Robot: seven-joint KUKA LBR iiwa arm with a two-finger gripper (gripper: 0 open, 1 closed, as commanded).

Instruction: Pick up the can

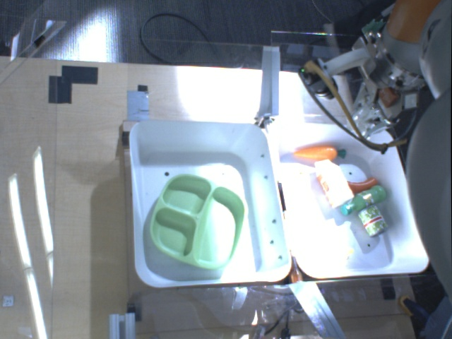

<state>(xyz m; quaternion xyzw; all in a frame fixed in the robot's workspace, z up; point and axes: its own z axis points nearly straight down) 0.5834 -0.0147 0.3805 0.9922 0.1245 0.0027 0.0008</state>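
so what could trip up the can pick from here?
1. The can lies against the green bottle, so closing fingers may catch both or push the can away.
2. The white carton and carrot crowd the same right bin.
3. The gripper sits above the bin's far edge, with a cable nearby.

Floor: dark carpet (pixel 176 13) along the top of the frame.
Bench: pale wood (pixel 63 210), left side.
Light: sunlit patches upper centre.

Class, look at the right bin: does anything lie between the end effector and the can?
Nothing covers the can, so it is open from above. A teal bottle lies against its upper side, between it and the end effector, crowding that side.
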